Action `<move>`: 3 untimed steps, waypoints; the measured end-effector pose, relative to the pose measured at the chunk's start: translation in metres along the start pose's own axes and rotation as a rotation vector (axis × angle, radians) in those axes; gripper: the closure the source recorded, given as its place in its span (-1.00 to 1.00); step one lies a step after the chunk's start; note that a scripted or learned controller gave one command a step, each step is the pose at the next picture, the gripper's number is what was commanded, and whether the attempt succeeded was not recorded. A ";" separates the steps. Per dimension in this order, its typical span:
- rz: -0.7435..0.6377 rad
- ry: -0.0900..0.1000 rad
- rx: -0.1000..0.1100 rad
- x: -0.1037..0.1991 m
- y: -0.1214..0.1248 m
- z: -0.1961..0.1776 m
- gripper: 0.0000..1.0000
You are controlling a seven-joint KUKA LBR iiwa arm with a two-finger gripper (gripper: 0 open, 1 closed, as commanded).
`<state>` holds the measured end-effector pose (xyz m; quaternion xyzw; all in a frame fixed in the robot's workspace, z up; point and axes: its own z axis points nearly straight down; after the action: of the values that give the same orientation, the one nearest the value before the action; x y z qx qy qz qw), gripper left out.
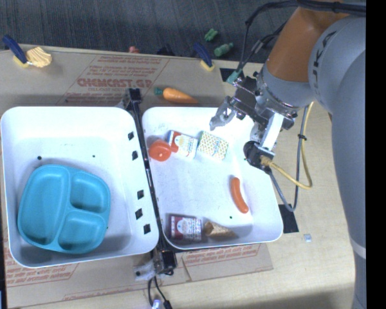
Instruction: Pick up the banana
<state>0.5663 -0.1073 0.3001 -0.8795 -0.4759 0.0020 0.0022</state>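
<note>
My gripper [221, 117] hangs over the back part of the right bin [262, 219], just right of its middle. It is above and slightly behind a yellow patterned box [213, 147]. Nothing yellow and curved is visible at the gripper. In the right bin lie a small white carton [184, 144], an orange round piece [159, 150], a red-orange sausage [239, 194] and a brown packet [196, 228] at the front wall.
The left bin [13, 124] holds a blue divided tray [63, 206]. A carrot [176, 95] lies on the cardboard behind the right bin. A pale yellow lump [39, 58] sits by a blue clamp at the back left corner. The arm [309, 50] crosses the back right.
</note>
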 end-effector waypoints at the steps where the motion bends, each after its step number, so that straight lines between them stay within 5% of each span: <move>1: 0.141 -0.001 0.001 0.028 -0.038 0.058 -1.00; 2: 0.131 -0.002 0.001 0.063 -0.090 0.101 -1.00; 3: 0.175 -0.002 0.001 0.015 -0.116 0.110 -1.00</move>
<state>0.4770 -0.0315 0.1908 -0.9178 -0.3970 0.0031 0.0020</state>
